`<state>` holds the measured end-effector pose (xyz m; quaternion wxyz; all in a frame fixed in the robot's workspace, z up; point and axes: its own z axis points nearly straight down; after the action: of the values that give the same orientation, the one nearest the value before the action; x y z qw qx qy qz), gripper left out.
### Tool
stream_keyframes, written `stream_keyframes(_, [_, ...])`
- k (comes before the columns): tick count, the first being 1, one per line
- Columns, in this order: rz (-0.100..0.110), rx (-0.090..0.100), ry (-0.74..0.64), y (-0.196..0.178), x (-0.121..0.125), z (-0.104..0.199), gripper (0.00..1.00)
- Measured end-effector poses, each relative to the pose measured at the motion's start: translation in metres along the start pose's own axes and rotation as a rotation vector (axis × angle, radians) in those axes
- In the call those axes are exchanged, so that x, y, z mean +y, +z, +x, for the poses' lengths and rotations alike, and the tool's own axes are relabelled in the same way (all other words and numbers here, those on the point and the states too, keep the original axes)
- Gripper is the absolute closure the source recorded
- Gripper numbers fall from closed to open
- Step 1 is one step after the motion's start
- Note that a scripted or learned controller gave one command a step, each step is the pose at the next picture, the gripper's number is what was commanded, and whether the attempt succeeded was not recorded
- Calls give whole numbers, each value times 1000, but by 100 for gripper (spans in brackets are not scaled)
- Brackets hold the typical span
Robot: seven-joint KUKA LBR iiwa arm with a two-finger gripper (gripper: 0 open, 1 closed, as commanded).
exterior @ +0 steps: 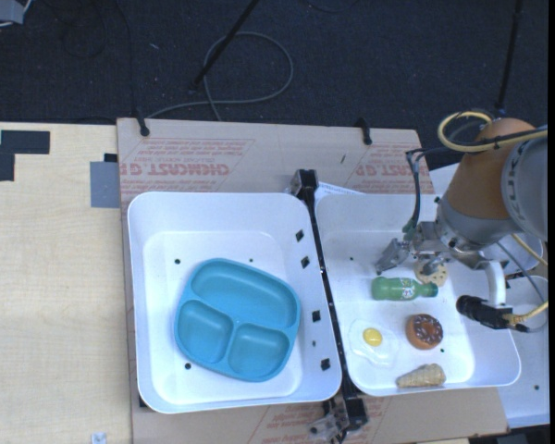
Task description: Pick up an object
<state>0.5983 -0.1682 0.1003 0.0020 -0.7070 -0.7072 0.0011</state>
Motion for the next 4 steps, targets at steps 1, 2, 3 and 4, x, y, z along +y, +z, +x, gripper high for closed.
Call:
stream_keyframes(1, [0, 0, 3, -12, 0, -1, 100])
stream_keyframes(2, [-5, -2, 6, -72, -3, -9, 100])
stream_keyframes(3, [-5, -1, 0, -114, -1, -8, 100])
stream_keyframes(4, [-6, -2, -1, -156, -3, -6, 100])
